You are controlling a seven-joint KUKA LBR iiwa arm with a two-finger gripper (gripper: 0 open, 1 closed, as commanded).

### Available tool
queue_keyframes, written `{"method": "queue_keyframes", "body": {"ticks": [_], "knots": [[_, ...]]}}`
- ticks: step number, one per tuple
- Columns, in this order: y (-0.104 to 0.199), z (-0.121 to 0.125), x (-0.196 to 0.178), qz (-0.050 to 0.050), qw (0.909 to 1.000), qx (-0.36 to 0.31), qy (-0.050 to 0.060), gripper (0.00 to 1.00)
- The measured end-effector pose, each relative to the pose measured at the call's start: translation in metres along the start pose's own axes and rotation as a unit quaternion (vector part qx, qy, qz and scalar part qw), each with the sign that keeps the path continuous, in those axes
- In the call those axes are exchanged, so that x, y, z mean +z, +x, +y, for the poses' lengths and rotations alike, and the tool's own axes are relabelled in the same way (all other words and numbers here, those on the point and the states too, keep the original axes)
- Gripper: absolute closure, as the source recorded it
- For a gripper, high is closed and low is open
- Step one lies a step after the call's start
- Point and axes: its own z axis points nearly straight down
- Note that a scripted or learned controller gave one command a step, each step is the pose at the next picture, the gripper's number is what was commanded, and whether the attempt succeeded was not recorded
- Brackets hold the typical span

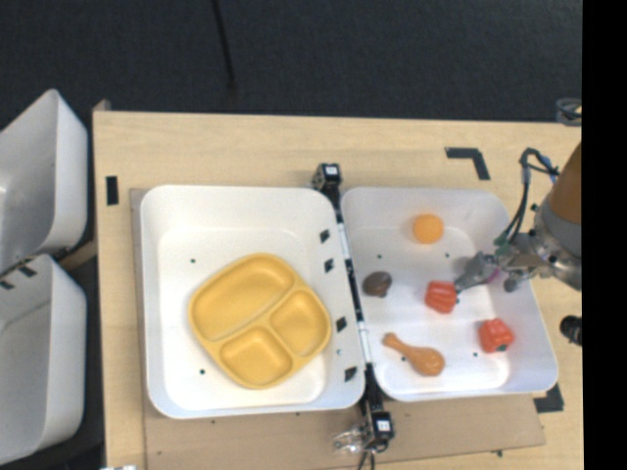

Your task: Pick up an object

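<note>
Near edge of bench, lowest in view: two white bins side by side, joined by a dark clipped seam. Left bin carries a yellow divided plate, three compartments, lying flat and slightly rotated, roughly centred. Right bin holds the small items.

Arm enters from the right over the right bin's far-right side, grey with orange showing at the frame edge. Gripper reaches leftward, low over the bin floor. Fingers too blurred and small to judge; cannot tell jaw state. Nothing visibly between them.

Objects in right bin, bigger to smaller:
- tan drumstick-shaped toy, near front wall, lying at a slant.
- red pepper-like piece, mid-bin, just beside the gripper tip; contact unclear.
- second red piece, front right, apart from the others.
- orange ball, toward the back wall.
- brown rounded lump, close to the seam on the left side.

All five rest on the bin floor.
</note>
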Motion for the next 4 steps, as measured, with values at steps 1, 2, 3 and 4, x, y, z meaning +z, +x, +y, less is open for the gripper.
{"method": "queue_keyframes", "body": {"ticks": [1, 2, 3, 4], "knots": [[0.002, 0.002, 0.063, 0.001, 1.0, 0.001, 0.002, 0.0], [0.001, 0.002, 0.091, 0.0, 1.0, 0.001, 0.0, 0.0], [0.0, 0.003, 0.079, 0.0, 1.0, 0.004, -0.002, 1.0], [0.0, 0.004, 0.039, 0.001, 1.0, 0.001, -0.001, 1.0]]}}
